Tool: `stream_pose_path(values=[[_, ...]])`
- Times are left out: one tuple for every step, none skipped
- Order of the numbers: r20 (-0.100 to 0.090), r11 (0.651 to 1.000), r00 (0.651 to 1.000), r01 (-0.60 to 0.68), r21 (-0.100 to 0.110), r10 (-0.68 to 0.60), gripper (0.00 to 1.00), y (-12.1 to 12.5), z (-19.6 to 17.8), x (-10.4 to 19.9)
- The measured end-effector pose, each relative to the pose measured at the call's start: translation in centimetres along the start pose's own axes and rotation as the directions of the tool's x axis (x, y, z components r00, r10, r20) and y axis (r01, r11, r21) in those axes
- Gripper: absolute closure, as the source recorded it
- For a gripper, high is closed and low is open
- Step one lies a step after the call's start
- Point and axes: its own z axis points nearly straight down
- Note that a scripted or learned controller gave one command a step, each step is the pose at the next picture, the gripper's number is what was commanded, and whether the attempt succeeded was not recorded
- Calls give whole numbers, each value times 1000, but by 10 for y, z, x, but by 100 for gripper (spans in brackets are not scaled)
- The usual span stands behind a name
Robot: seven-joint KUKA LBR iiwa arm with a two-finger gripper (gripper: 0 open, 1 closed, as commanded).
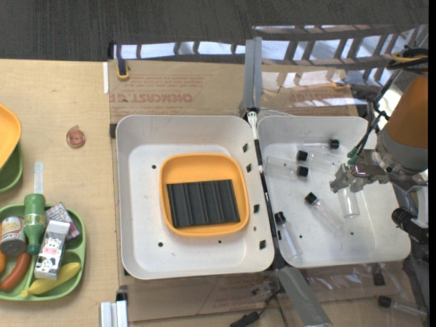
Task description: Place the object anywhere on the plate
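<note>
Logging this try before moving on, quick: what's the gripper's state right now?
Gripper: over the right bin, just above a clear vial; open or shut cannot be told.

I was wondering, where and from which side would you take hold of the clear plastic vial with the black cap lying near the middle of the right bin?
I would probably grip the clear plastic vial with the black cap across the middle of its see-through body, coming straight down from above. It lies flat and slanted on the right white bin, cap toward the upper left, so the jaws should close across its long axis.
</note>
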Motion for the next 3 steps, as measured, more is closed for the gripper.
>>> stream_pose_path(values=[[2, 979, 979, 202, 0, -202, 100, 55, -19, -31], [2, 909, 909, 418, -1, -417, 100, 144, -35, -64], [3, 857, 857, 515, -1, -515, 100, 150, -167, -85]])
